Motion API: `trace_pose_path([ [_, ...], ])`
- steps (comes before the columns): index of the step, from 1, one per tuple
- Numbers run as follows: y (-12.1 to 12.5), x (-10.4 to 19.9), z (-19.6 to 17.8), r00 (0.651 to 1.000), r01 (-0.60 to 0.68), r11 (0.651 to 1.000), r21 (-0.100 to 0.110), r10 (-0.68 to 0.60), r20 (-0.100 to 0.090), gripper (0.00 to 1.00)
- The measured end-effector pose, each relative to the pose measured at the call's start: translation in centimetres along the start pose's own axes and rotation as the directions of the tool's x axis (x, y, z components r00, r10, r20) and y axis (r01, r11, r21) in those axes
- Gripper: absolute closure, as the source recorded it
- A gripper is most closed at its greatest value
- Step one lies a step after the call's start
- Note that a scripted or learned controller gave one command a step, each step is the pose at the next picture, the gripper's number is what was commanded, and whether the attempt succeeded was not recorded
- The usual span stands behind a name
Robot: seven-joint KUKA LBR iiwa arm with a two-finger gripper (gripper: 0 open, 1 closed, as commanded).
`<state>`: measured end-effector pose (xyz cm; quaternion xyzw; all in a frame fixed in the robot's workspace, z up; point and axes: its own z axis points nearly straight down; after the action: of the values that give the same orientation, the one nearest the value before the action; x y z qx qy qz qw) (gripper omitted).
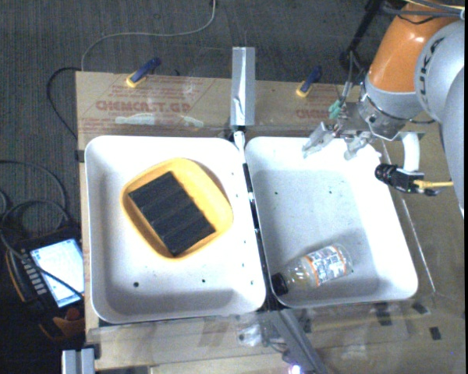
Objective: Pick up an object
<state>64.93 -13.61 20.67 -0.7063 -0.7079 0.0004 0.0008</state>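
A clear plastic bottle (316,267) with an orange label and a dark cap lies on its side at the front of the right bin (327,201). In the left bin (109,232) rests a yellow dish (210,185) holding a black ridged block (171,213). My gripper (333,142) hangs over the back edge of the right bin, its two fingers spread apart and nothing between them. It is well behind the bottle and apart from it.
A metal divider post (242,84) stands between the bins at the back. Two blue-and-yellow clamps (143,71) hold the cardboard sheet behind the bins. Cables run over the dark floor, and a tablet (54,267) lies at the left.
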Motion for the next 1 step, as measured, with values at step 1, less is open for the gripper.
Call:
trace_pose_path([
  [1,-7.59,-4.32,-1.28,0.985,0.17,0.985,-0.001,-0.17,0.002,0.0],
])
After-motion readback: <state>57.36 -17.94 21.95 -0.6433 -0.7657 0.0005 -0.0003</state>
